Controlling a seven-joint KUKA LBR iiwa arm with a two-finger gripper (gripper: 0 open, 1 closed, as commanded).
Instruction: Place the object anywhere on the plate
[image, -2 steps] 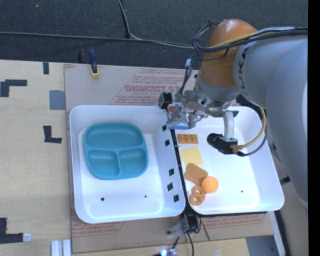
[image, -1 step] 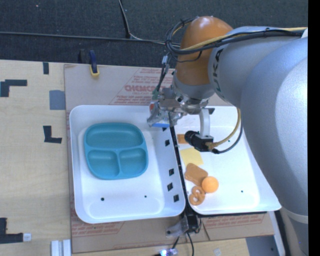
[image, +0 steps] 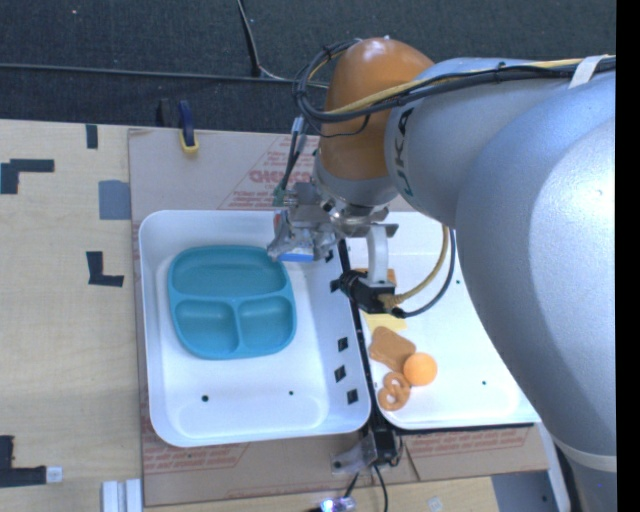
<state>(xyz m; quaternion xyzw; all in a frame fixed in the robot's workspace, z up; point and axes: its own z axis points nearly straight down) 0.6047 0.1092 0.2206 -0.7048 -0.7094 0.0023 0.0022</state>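
Nearest, a pretzel (image: 393, 392), an orange ball (image: 421, 370) and a tan piece (image: 391, 347) are lying at the right bin's (image: 470, 400) left edge. Further back, the blue divided plate (image: 232, 300) is sitting in the left bin (image: 250, 420) — the gripper (image: 297, 243) is hovering over its far right corner, fingers closing on a small blue object (image: 298, 256).

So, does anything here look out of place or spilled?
Nothing stands out. The blue plate lies flat in the left bin; the orange ball and pretzel sit inside the right bin. The gripper is at the plate's upper right corner.
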